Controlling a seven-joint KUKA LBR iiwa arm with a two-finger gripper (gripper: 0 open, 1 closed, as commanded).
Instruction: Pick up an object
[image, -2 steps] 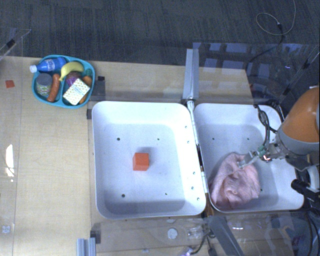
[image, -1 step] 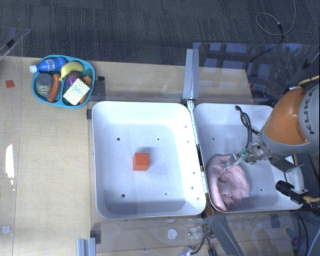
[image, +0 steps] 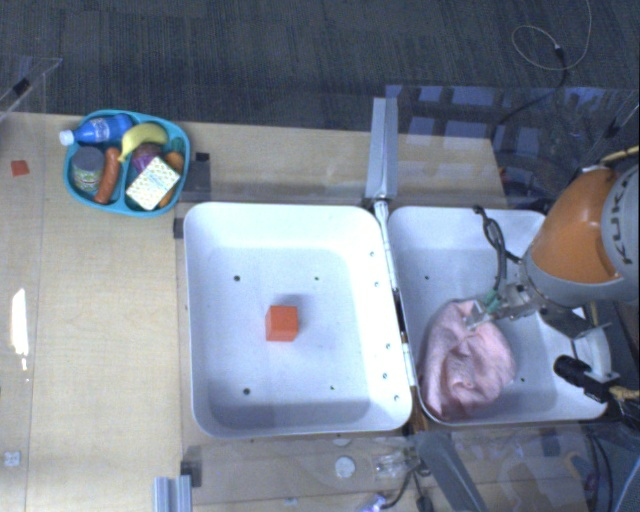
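Jaws (image: 487, 308) seemingly touching pink cloth (image: 466, 362).

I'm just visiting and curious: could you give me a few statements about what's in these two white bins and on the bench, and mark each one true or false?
1. An orange block lies in the left bin. True.
2. The pink cloth lies in the left bin. False: it lies in the right bin.
3. The gripper is at the cloth's upper edge. True.
4. The blue tray of toy food sits inside a bin. False: it sits on the bench, outside both.
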